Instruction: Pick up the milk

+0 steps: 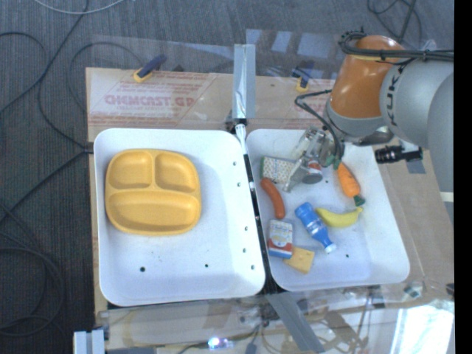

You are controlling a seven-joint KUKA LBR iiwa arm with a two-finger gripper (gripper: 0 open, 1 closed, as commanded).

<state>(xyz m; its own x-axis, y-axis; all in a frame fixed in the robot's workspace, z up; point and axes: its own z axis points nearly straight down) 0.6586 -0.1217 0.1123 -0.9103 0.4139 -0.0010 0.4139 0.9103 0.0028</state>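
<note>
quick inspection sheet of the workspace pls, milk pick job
surface: two white bins side by side, left bin, right bin
job's things: milk carton lying near right bin's front left, untouched
clutter: sausage, blue bottle, banana, carrot, cheese wedge, speckled box; yellow divided plate in left bin
grippers: gripper over right bin's back, away from milk
cables: loose cables on floor
surroundings: carpet, cardboard under bins
</note>
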